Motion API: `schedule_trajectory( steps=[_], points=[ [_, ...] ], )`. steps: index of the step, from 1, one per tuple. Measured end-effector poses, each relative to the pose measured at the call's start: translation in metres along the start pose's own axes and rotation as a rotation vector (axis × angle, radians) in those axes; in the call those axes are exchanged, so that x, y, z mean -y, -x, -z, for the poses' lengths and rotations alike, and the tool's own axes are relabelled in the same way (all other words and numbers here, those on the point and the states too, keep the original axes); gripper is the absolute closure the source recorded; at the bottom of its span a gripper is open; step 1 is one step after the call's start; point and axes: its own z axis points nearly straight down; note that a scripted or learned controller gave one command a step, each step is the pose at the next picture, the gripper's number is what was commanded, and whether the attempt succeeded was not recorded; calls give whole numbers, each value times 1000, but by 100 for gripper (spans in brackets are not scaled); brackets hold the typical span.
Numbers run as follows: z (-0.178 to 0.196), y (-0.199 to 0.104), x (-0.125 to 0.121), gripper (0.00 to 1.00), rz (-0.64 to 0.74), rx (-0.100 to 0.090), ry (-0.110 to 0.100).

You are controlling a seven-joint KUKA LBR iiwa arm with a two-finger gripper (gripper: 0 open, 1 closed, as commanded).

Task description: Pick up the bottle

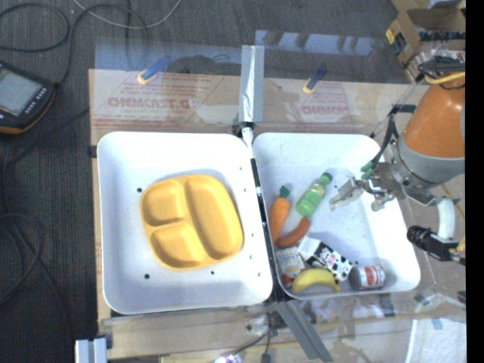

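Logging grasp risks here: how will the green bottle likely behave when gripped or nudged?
The green bottle lies on its side, so it would probably roll if nudged. It looks small, likely light. Its smooth round body may slip. The carrot lies close beside it.

the robot's big grey metal arm (431, 161) has a fat, round orange band (437, 123) near its end. under the orange part sits a smooth grey ring. a thin black cable (393, 123) curls down its side. the small silver metal claw (344, 193) has thin shiny fingers (339, 196) and little green bits (370, 169) where it joins the arm. it looks bumpy, with many tiny parts.
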Motion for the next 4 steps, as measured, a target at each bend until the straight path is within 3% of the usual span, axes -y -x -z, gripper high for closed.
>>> schedule_trajectory(
  steps=[1,2,3,4],
  points=[
    [-79,0,-58,0,-106,2,30],
    [-109,-31,-36,0,-168,3,5],
    [-112,-9,9,0,31,8,30],
    [-105,-10,8,100,31,5,27]
  ],
)
